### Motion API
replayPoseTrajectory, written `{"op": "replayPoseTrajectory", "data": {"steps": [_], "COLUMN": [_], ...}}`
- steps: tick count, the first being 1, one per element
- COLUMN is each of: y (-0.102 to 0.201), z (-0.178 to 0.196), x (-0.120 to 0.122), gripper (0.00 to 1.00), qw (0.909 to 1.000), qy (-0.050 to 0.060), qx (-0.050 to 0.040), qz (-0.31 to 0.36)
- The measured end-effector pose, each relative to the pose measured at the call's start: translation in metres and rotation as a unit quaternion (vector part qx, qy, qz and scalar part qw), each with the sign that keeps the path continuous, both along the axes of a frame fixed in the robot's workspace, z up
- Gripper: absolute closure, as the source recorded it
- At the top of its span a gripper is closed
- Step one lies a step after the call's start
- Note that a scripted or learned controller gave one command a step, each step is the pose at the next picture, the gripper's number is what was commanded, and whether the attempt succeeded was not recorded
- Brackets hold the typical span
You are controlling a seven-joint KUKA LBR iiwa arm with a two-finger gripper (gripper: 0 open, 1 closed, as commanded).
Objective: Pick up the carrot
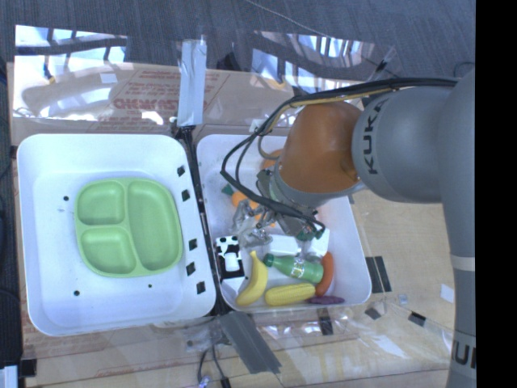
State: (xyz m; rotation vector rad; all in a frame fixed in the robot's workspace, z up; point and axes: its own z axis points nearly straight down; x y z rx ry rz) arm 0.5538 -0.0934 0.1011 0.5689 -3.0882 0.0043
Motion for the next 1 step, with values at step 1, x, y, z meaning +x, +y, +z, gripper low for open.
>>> {"op": "replayPoseTrajectory", "data": {"steps": [1], "y": [0.0289], "z": [0.0942], "x": [-0.0049], "gripper": [1.00], "qw": [0.9993], "qy": [-0.005], "qx": [0.0014], "qz": [-0.038]}}
